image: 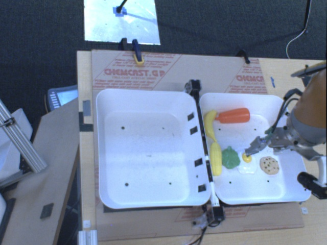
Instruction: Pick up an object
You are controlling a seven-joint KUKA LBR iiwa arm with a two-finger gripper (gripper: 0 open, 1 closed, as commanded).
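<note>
Gripper [251, 150]: I see it low in right bin [278, 190], over small yellow-and-white piece [247, 160] | fingers: I cannot tell their state | nearby: cookie [269, 165], green toy [230, 157], banana [210, 124], orange carrot [234, 116].

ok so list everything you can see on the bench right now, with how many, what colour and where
bins: two, white, side by side on the bench
carrot: one, orange, top of the right bin
bananas: two, yellow, along the right bin's left wall, one above the other
green toy: one, green, middle of the right bin, beside the lower banana
egg: one, white with a yellow centre, right of the green toy
cookie: one, tan with dark spots, right of the egg
clamp: one, yellow and dark, bench's far edge
arm: one, grey and orange, from the right
gripper: one, grey, over the egg
</note>
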